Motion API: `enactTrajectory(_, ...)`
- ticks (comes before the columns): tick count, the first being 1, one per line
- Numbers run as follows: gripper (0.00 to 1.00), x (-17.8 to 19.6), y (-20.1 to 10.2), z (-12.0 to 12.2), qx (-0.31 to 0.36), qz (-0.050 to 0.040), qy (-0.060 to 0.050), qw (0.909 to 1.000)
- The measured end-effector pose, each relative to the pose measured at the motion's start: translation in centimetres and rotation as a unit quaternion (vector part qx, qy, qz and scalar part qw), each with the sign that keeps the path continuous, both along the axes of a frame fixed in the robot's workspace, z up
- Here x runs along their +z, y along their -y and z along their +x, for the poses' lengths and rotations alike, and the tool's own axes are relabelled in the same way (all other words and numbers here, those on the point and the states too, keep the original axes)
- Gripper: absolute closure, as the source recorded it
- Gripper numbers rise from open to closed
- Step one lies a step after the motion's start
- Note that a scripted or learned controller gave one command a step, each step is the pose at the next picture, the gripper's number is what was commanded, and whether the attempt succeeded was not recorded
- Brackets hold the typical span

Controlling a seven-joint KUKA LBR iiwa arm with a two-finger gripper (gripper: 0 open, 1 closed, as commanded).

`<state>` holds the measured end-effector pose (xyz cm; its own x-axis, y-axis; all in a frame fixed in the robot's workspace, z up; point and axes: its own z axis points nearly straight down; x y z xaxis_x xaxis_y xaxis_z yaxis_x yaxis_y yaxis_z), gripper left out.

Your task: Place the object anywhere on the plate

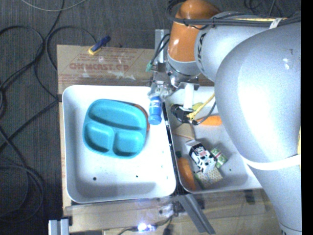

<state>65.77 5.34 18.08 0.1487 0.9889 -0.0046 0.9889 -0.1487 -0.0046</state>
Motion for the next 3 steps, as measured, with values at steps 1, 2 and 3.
enactTrajectory(1,1.00,2.8,-6.5,1.1,0.032,-0.0001,0.001,0.9995)
enactTrajectory(2,1.00,2.4,-8.9,-2.5,0.090,0.0005,0.000,0.9960)
enactTrajectory(3,1.00,2.8,-12.6,-4.8,0.088,0.0011,-0.001,0.9961)
